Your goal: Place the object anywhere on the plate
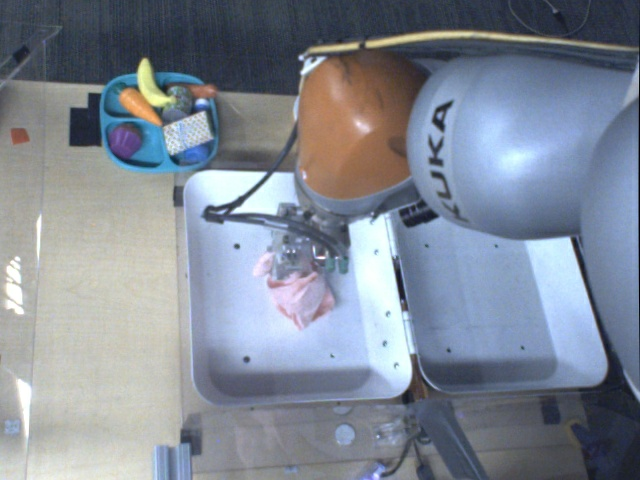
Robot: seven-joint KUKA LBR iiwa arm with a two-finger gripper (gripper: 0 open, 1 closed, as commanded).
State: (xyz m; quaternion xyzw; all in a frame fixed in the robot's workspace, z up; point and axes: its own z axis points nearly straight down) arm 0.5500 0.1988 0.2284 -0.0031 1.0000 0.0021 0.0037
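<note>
Gripper (312, 253) is down right over the pink object (300, 296) in the left bin (215, 368), can't tell if it's grabbed, nothing's plated yet.

floor: dark carpet (200, 18) | bench: pale wood (90, 298)

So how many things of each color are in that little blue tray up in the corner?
In the blue tray:
Yellow: 1, the banana
Orange: 1, the carrot
Purple: 1, the round purple piece
Grey-white: 1, the speckled block
Total: 4 that I can tell apart. A few small bits behind them are too blurry to count.
</note>
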